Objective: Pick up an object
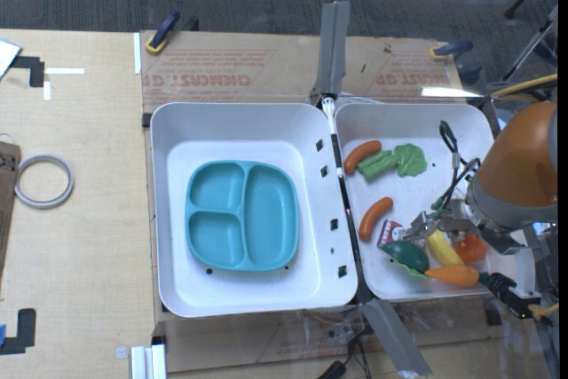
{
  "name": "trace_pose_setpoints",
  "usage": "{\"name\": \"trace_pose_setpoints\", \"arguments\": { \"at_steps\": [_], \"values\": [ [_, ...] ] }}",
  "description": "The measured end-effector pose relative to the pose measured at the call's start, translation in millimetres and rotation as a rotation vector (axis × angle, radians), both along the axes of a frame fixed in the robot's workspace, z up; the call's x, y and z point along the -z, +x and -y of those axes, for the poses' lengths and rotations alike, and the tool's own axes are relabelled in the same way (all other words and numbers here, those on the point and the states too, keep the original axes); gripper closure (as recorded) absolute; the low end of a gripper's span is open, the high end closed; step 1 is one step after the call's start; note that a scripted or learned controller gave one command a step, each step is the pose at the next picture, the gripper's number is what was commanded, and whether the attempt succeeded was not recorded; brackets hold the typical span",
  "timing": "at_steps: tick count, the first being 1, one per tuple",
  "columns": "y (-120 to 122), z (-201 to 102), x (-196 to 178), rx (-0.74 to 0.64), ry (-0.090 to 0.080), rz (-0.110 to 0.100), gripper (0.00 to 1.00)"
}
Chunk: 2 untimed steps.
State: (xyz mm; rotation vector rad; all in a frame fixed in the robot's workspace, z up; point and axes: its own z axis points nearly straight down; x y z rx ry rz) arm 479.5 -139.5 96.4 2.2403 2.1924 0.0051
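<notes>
Yellow toy [443, 248] touching the gripper [432, 229], orange carrot [453, 276] just below

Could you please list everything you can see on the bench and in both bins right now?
Bins: 2, white, side by side at centre.
Tray: 1, teal, three compartments, in the left-hand bin.
Sausages: 2, orange-red, right-hand bin, left part.
Broccoli: 1, green, right-hand bin, upper part.
Toy pile: green, yellow, orange, red pieces, right-hand bin, near corner.
Tape roll: 1, grey, bench at far left.
Clamps: 2, blue and yellow, cardboard's far edge.
Arm: 1, grey with orange band, from the right.
Gripper: 1, above the toy pile.
</notes>
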Motion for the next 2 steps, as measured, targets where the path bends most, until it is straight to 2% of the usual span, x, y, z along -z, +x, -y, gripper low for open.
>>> {"name": "trace_pose_setpoints", "arguments": {
  "at_steps": [1,2],
  "values": [
    [1.1,19.3,0.4,0.171,0.007,0.000,0.00],
    [1.6,21.3,-9.2,0.175,0.002,0.003,1.00]
  ]
}}
